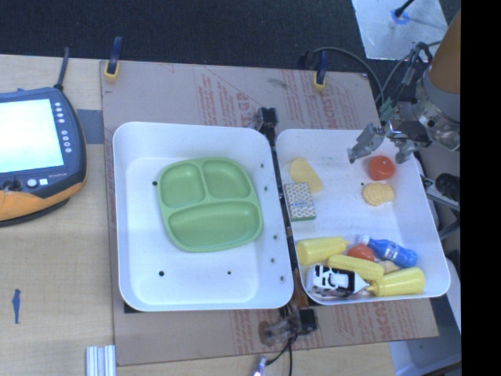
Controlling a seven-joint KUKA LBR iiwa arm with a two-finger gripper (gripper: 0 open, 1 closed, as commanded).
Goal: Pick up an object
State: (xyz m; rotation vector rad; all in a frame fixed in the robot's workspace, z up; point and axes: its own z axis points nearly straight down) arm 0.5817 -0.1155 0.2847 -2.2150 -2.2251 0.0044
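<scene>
The red ball [381,167] lies in the right bin [341,142], directly under the hand [383,142], between its two fingertips as seen from above and not lifted off the bin floor. The hand is released: its two grey fingers [363,145] are spread wide, one to each side of the ball, and grip nothing. The arm [442,77] comes in from the upper right, its wrist tilted down toward the bin's far right corner.

Just below the hand rests one round yellow cookie-shaped piece [378,193]. To the hand's left lie one pale yellow wedge [305,174] and one small speckled block [300,201]. Well below the hand, heaped at the bin's near edge, are three yellow pieces [321,250], one blue bottle [391,251], one small red piece [361,252] and one black-and-white item [332,278].

Farther left of the hand, the left bin [141,202] holds one green divided plate [210,203] with three compartments. Both bins sit on the tabletop [55,288], where one tablet controller [35,151] lies far to the left.
</scene>
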